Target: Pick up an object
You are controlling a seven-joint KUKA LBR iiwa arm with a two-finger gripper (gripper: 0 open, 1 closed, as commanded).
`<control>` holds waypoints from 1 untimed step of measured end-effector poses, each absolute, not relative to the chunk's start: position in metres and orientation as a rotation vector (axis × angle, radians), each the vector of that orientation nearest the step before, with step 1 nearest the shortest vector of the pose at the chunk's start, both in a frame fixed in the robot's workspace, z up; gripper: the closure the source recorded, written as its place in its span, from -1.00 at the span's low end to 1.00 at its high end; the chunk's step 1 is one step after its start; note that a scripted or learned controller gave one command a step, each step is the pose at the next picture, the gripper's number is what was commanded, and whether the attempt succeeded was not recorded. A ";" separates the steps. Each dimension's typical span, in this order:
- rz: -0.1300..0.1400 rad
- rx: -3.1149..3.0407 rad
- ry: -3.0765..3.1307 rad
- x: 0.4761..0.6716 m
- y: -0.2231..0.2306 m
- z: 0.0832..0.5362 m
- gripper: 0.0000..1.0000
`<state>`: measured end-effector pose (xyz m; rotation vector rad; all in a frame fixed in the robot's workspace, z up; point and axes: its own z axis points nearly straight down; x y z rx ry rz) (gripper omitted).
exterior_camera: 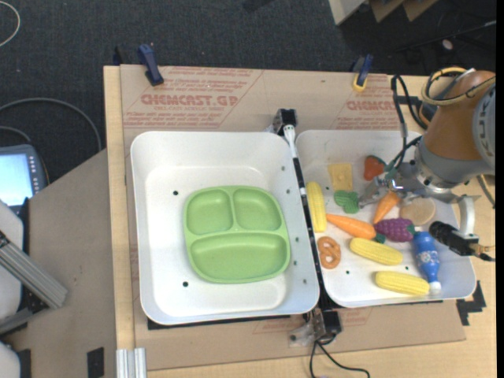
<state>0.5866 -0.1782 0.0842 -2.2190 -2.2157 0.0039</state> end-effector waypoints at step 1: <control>-0.001 -2.223 -2.221 0.589 -0.179 0.095 1.00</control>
